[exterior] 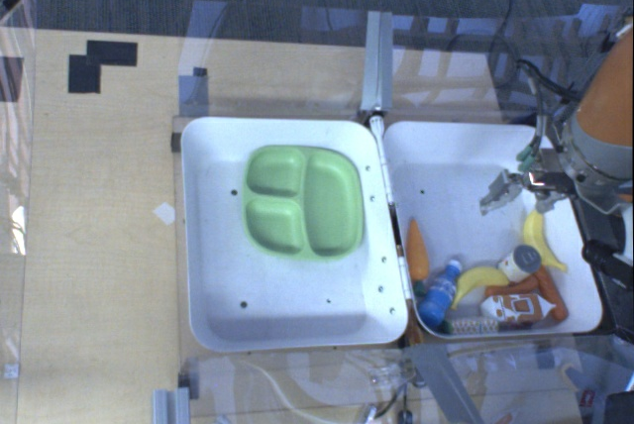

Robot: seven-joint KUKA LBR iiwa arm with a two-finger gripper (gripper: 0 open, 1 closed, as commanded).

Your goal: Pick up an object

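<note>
Left bin (208, 244) seen on bench (89, 214), holding green divided plate (303, 201) near its middle; right bin (446, 155) set just beside it; objects clustered at its near edge: orange carrot (418, 251), blue bottle (439, 292), yellow banana (477, 279), orange-and-white toy (520, 306), small grey-capped bottle (519, 263), second banana (540, 239); jaws (503, 190) positioned above right bin's middle, fingers seen spread apart, nothing held between them; arm (604, 115) seen at right edge.
</note>
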